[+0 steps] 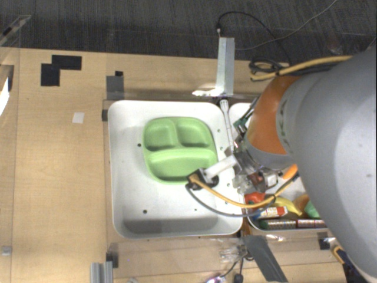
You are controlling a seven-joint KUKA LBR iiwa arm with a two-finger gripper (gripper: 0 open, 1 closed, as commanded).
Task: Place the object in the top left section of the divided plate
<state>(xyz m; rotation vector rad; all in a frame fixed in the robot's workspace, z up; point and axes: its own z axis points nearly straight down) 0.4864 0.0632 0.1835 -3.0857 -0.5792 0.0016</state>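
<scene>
A green divided plate (148, 153) lies in the left white bin (126, 175), with two small sections at the back and one wide section at the front. All three sections look bare. My gripper (246, 177) hangs over the wall between the two bins, just right of the plate's front right corner, and the grey arm and orange band cover most of it. Beneath it, in the right bin (235, 114), several small things are piled: a red piece (257, 198), a yellow one (288, 205), an orange one (291, 171) and a green one (310, 210).
A dark flat bar (288, 223) lies along the right bin's front wall. A metal post (225, 63) stands behind the bins. The arm hides most of the right bin. Bare white floor surrounds the plate in the left bin.
</scene>
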